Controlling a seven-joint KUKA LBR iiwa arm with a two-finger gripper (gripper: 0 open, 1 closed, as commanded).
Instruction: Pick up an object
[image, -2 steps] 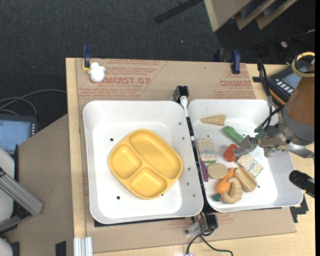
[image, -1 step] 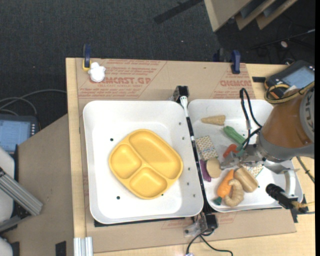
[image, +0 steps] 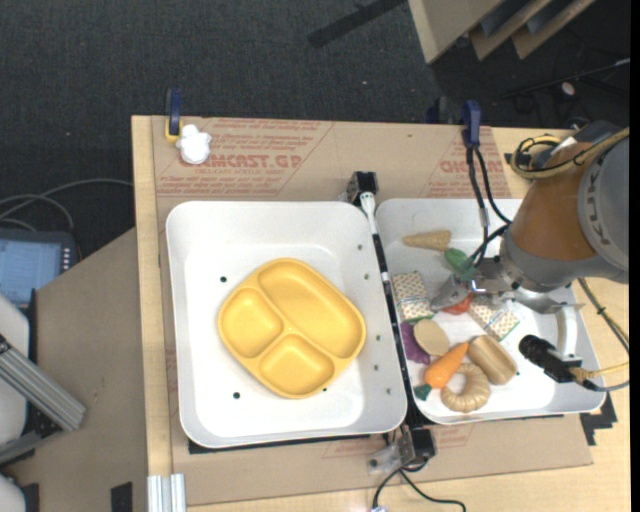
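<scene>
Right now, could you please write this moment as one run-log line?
arm: over right bin | pincer: low among toy foods | carrot: lying in bin, not held | yellow tray: in left bin

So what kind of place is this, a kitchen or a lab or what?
Most likely a robotics lab: a grey arm reaches over two white bins on a cardboard-topped bench, with toy food and loose cables.

Bright even overhead light, soft shadows, sharp.
</scene>
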